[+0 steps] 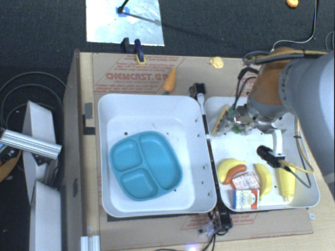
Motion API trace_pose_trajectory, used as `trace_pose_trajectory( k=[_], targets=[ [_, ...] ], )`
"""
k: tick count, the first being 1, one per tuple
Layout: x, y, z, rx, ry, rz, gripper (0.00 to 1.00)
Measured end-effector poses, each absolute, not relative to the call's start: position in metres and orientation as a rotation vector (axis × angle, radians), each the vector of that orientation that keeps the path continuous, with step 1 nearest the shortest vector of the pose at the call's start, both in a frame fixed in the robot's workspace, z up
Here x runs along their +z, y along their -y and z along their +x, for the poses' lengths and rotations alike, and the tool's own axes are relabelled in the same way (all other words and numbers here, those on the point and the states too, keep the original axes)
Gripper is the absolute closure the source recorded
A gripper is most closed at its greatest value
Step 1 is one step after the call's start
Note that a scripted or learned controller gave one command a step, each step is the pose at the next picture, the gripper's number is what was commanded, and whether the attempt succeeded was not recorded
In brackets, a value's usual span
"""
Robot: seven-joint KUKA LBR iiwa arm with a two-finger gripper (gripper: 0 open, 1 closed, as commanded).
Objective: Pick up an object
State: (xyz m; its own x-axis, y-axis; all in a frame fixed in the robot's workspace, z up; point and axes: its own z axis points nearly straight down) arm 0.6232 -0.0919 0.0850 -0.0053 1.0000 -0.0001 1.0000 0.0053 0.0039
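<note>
My gripper point(233, 121) hangs low over the far left corner of the right bin point(309, 195). A tan wedge-shaped food piece point(220, 118) lies right beside it, against the bin wall, and something small and green point(242, 130) shows just under the wrist. Whether either one is between the fingers I cannot make out. Nearer the front of the same bin lie a yellow banana point(265, 180), a yellow fruit point(225, 167) with a red sausage point(236, 172) across it, a red and white carton point(245, 181), a small juice box point(245, 197) and a yellow piece point(286, 183).
The left bin point(157, 106) holds a blue divided plate point(145, 164). An orange carrot point(169, 80) and a yellow lump point(216, 63) lie on the cardboard behind the bins. The arm covers the right bin's far right side.
</note>
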Motion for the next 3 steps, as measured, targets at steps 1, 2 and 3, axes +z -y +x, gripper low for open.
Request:
trace_pose_trajectory(
  k=[1, 2, 3],
  targets=[
    [0.084, 0.087, 0.663, -0.024, -2.236, 2.228, 0.0],
    [0.084, 0.101, 0.665, -0.017, -2.23, 2.234, 0.0],
    [0.084, 0.112, 0.666, -0.011, -2.225, 2.229, 0.0]
  ],
)
